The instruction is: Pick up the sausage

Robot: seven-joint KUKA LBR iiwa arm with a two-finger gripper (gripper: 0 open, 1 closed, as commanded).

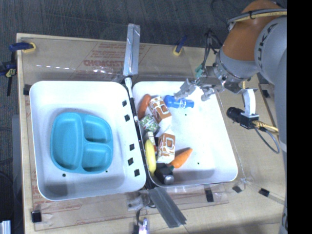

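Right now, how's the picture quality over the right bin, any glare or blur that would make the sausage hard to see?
Camera view: lighting is even and soft. The sausage is fairly sharp but small, pressed against the right bin at its left wall. The pincer looks slightly blurred. Mild glare lies along the clear sheet behind the bins. Faint shadows sit under the blue tray.

Fixed above the bench (73, 52), looking down at a slant, taking in both bins (39, 145) whole; arm (263, 33) entering from right.
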